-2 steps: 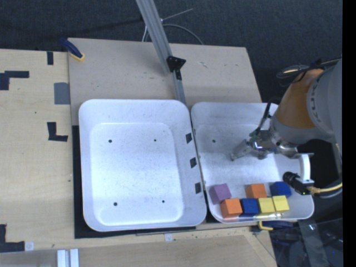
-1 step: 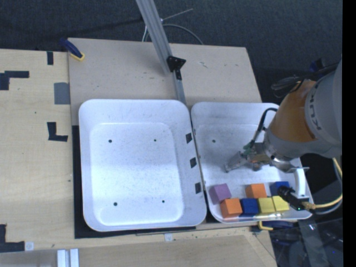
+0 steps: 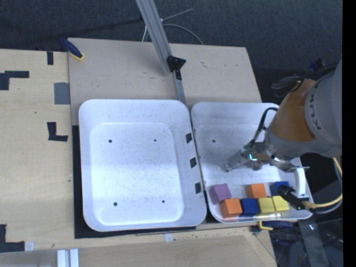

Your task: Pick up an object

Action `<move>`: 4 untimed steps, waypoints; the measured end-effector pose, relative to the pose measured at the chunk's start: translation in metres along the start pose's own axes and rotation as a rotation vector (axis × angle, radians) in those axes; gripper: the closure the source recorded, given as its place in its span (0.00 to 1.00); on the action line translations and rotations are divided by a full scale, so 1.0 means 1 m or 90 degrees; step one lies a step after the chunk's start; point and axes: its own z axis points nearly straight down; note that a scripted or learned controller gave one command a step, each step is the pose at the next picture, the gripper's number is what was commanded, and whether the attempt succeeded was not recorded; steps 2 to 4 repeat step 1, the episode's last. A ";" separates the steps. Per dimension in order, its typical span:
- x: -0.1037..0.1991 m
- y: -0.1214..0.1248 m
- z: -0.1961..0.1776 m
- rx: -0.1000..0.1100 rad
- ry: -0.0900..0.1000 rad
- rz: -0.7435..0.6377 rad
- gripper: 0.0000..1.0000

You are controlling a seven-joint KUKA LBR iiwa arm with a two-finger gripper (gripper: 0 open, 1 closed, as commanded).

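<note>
Below end effector (image 3: 236, 163), state unclear: purple (image 3: 220, 192), orange (image 3: 231, 206), blue (image 3: 250, 206), yellow (image 3: 267, 204) blocks.

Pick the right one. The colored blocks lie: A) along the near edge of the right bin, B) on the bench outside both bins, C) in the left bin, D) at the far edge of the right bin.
A: the purple block, orange blocks and yellow blocks cluster along the near edge of the right bin.
</note>
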 end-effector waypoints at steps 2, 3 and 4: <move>-0.016 -0.011 0.000 0.001 0.000 0.001 0.00; -0.016 -0.011 0.000 0.001 0.000 0.001 0.00; -0.016 -0.011 0.000 0.001 0.000 0.001 0.00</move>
